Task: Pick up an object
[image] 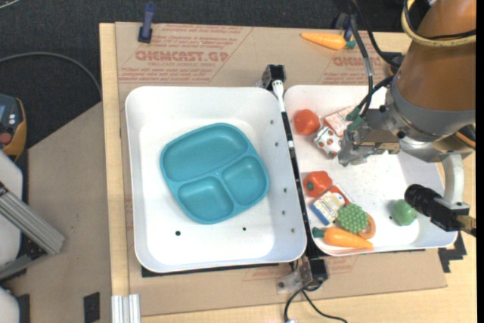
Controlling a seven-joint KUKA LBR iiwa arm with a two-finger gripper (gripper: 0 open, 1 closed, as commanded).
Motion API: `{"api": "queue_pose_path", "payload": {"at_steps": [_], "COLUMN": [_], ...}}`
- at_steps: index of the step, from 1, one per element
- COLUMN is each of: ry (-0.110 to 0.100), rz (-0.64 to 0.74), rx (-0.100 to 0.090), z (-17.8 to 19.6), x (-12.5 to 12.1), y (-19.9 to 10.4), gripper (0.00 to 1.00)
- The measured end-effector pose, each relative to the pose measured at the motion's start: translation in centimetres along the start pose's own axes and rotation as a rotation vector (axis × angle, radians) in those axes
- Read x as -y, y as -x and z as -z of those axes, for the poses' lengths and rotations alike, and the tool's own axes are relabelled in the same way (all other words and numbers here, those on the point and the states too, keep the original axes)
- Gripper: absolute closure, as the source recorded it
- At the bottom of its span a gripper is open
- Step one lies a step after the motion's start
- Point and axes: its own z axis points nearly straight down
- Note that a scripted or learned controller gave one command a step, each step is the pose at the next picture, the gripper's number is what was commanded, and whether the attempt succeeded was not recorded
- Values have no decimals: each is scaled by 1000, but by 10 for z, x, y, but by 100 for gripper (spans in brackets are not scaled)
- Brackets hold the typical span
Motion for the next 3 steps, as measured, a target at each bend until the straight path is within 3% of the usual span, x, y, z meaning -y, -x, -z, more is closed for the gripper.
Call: {"api": "queue_pose_path", "payload": {"at_steps": [1, 2, 3], "ry": [13, 8, -9], "rz": [9, -6, 1], "rx": [-2, 3, 1], "z": [65, 73, -47], "x": [-1, -4, 2], "y": [-81, -24, -67], "gripper": [100, 100, 100]}}
